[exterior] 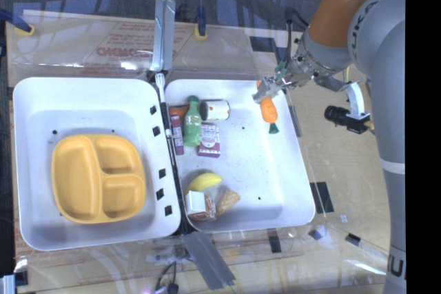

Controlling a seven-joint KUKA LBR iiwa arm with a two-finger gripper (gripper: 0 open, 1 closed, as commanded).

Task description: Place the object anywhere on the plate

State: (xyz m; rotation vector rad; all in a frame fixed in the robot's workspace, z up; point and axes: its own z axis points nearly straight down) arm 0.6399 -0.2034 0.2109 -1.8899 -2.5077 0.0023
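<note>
A yellow plate (83, 148) with three compartments lies in the left bin (31, 107). An orange toy carrot (269, 111) with a green tip hangs over the upper right part of the right bin (289, 182), pointing down. My gripper (264, 91) sits right at the carrot's top end, shut on it, with the arm reaching in from the upper right. The carrot is far to the right of the plate, with the wall between the bins in between.
The left half of the right bin holds a green bottle (193, 122), a small can (215, 109), a red packet (178, 129), a maroon box (209, 141), a yellow fruit (204, 182), a small carton (198, 203) and a tan piece (226, 200). A metal post (163, 31) stands behind the divider.
</note>
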